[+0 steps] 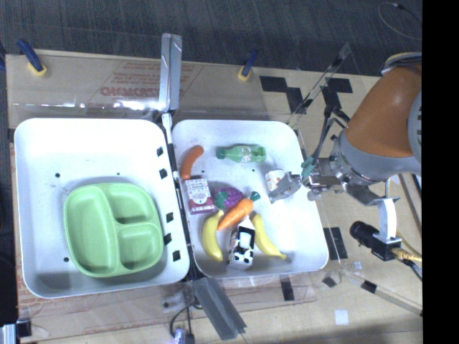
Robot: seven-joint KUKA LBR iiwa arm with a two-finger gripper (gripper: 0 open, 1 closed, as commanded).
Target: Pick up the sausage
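Gripper (285, 184) low over the right bin (305, 246), finger state impossible to tell; sausage (190, 161) lying near the bin's left wall, well apart, untouched

Green tray (112, 227) in L bin; bottle (241, 153), carrot (235, 213), bananas (211, 239) in R.

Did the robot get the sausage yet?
Not yet. The sausage lies in the right bin, near its left wall, beside the green bottle. The gripper is over the bin's right side, apart from the sausage. It has yet to reach, grab and lift it.
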